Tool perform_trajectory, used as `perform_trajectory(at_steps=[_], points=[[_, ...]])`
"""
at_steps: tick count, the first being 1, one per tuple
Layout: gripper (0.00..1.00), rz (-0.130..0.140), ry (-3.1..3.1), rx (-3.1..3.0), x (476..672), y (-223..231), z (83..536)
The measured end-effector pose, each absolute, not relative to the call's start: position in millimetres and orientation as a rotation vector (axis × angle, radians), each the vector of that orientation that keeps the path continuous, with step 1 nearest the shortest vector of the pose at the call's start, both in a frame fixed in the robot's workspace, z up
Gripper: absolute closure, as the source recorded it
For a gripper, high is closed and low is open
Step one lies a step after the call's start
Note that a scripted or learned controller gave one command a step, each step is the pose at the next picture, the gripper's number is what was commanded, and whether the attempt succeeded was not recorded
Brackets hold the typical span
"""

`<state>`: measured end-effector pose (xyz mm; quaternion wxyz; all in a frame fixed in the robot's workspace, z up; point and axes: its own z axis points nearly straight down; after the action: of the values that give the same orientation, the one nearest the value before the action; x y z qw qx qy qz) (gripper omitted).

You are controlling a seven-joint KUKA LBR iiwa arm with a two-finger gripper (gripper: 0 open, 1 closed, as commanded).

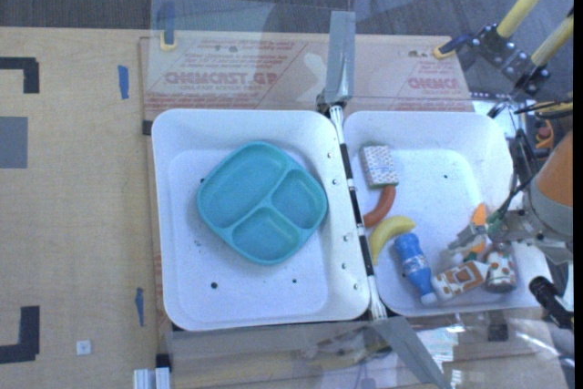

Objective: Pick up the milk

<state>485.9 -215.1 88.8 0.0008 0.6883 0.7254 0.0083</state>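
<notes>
The milk carton (463, 279), white with orange and brown print, lies on its side near the front edge of the right bin (428, 150). My gripper (476, 241) hangs just above and slightly behind the carton, reaching in from the right. Its fingers are spread open and nothing sits between them. The grey arm with its orange band (557, 187) covers the bin's right rim.
A blue bottle (414, 267) lies right beside the carton's left end. A banana (390, 232), a red sausage (380, 205) and a patterned block (379, 165) sit further left. An orange piece (479, 215) lies behind the gripper. The left bin (182, 150) holds a teal divided plate (261, 201).
</notes>
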Motion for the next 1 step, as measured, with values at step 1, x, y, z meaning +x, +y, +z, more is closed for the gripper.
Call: perform_trajectory(at_steps=[1], points=[[0.0,0.001,2.324,2.11,480.5,-176.3,141.0]])
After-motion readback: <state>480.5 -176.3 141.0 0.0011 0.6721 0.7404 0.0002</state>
